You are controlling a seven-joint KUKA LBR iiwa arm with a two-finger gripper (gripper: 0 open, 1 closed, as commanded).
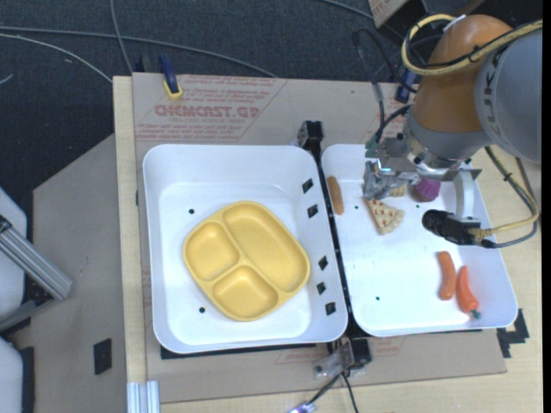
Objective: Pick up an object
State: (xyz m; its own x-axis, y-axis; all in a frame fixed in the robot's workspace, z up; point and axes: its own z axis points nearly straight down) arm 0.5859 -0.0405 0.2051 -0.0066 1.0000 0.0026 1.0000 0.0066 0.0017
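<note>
My gripper (377, 185) hangs over the back of the right bin (405, 308), just above a tan pizza-slice toy (385, 215) that lies flat on the bin floor. A purple piece (425, 188) sits right of the gripper, partly hidden by the wrist. A brown stick-shaped toy (336, 195) lies along the bin's left wall. Two orange carrot-like toys (456, 282) rest near the right side.
The left bin (164, 222) holds a yellow divided plate (246, 259). A black cable connector (448, 225) and yellow hose trail across the right bin's right side. Black clamps (310, 134) sit along the seam between the bins. The bench's cardboard top (207, 110) lies behind.
</note>
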